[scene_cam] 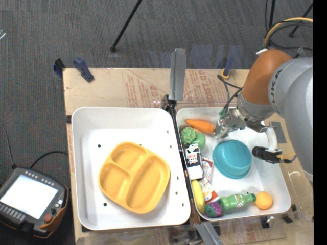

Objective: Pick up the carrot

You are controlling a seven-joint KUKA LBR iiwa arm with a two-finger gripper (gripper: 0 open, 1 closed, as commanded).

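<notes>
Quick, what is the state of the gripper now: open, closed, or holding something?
Gripper: cannot be told; it sits just right of the carrot, with no object seen in its grasp.

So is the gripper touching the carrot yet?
Cannot tell. In the camera view the gripper sits right at the carrot's tip; no clear gap or contact shows.

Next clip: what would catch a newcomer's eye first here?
The big yellow divided plate lying alone in the left bin stands out most. The right bin is crowded: a teal bowl sits mid-bin, and the end effector hangs just right of the orange carrot near the far wall.
</notes>
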